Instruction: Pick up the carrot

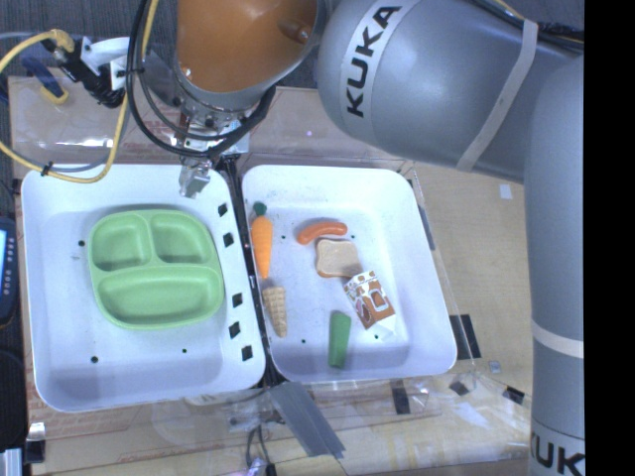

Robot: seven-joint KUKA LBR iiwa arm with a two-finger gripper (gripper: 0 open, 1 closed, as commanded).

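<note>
The carrot (261, 245) lay in the right bin (422, 256), close against its left wall, beside the divider between the two bins. Its long axis ran almost straight from the far side of the bin toward the near side, with the green top at the far end and the orange tip pointing to the near edge. Just below the tip lay a small corn cob (275, 308), nearly in line with it.

The gripper (195, 178) hung over the far rim of the left bin (45, 266), near the divider, under the big orange band of the arm. From where I stood I could not tell how it was set, open or closed; it was too small and partly hidden by cables. It held nothing that I could see.

So the carrot was to the right of the gripper and a little nearer to the camera side. I judged that the gripper had to cross the divider and come down with its jaws across the thin body.
</note>
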